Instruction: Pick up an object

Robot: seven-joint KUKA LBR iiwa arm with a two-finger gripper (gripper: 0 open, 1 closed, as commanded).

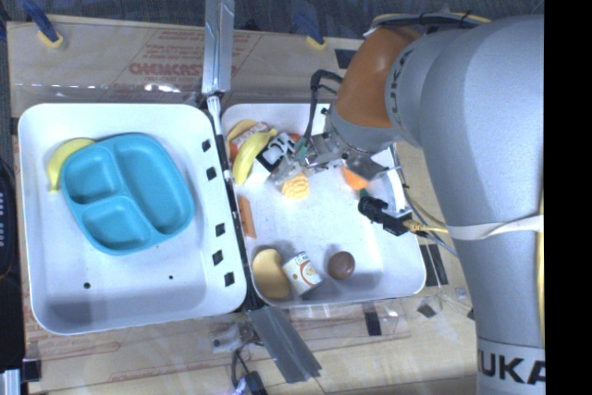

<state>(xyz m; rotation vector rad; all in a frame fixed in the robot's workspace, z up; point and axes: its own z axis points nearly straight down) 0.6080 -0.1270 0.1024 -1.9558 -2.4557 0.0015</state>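
Observation:
My gripper (302,166) hangs low in the right bin (402,277), near its back middle. Just below it on the bin floor lies a small yellow ridged object (296,189), right at the gripper's tip; I cannot tell whether they touch. To the left a yellow banana (247,154) leans by the bin's left wall, beside a black and white item (272,152). An orange piece (354,177) shows under the wrist, partly hidden by it.
At the right bin's front lie a tan disc (267,272), a small can (302,273) and a brown ball (340,265). An orange stick (245,216) runs along its left wall. The left bin (42,291) holds a blue divided plate (128,191) and a second banana (61,158).

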